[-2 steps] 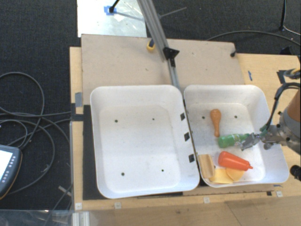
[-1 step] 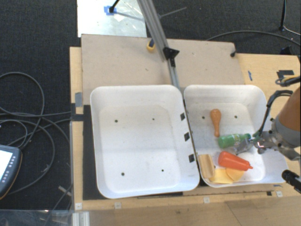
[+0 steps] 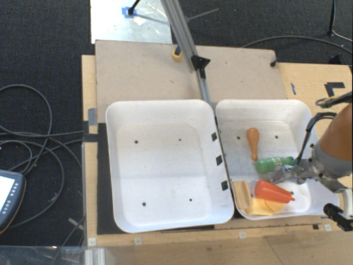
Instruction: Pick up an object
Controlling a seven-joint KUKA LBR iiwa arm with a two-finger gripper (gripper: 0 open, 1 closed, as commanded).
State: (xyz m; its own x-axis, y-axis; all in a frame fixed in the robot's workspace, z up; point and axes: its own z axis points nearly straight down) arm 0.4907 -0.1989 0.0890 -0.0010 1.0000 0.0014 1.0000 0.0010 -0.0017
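Bins, two of them, shallow and white, sit side by side on a pale wooden bench, seen from above at a slant. The left bin shows a bare white floor with a few small dark dots. The right bin holds a small group of things toward its near half.

A tan wooden peg shaped like a small bowling pin lies near the middle of the right bin, its round head pointing away from the viewer. Just below it, a green bottle lies on its side, running left to right. Nearer the front rim, an orange cone-shaped toy like a carrot lies on its side with its tip pointing right, resting partly on a flat yellow piece. A light wooden block lies just left of the orange toy, close to the bin's left wall.

The grey arm with its orange band reaches in from the right. Its gripper is low over the right bin, at the right end of the green bottle and just above the orange toy. The metal parts there are blurred, so I cannot tell whether the fingers are spread or closed, or whether they grip the bottle.

A slanted grey pole crosses the top of the bench, and dark cables lie on the black floor to the left.
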